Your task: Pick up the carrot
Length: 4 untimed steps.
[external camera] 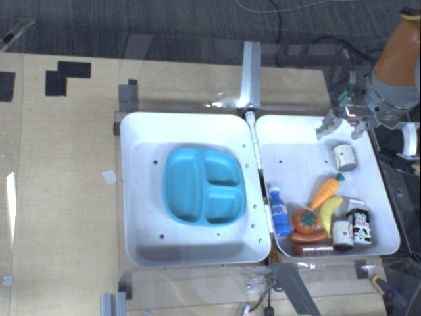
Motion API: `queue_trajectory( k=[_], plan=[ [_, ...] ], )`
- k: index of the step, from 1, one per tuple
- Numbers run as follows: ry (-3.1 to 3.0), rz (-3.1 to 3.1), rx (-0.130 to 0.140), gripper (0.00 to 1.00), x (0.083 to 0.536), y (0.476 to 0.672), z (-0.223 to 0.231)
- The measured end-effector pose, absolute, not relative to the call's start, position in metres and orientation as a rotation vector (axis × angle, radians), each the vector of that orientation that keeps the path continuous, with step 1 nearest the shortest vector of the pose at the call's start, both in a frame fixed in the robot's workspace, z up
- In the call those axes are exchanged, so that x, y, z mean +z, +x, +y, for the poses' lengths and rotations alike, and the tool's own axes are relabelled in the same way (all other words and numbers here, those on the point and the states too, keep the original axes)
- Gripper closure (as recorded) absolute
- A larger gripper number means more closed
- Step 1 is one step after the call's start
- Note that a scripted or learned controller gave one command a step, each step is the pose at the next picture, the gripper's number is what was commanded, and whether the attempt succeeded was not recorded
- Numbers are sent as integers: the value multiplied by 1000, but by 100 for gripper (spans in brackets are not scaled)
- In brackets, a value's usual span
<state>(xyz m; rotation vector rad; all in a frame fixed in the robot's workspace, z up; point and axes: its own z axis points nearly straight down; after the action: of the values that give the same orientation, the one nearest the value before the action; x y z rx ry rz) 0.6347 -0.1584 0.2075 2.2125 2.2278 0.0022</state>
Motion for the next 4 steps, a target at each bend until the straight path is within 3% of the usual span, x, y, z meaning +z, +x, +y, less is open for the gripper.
queue_trajectory(
  k=[1, 2, 3, 4],
  plan=[
    [2115, 2320, 2, 0, 133, 583, -147],
    [2164, 2255, 9, 0, 90, 546, -180],
    [2158, 2260, 18, 100, 101, 549, -177],
    [2158, 2260, 18, 0, 101, 549, -177]
  ],
)
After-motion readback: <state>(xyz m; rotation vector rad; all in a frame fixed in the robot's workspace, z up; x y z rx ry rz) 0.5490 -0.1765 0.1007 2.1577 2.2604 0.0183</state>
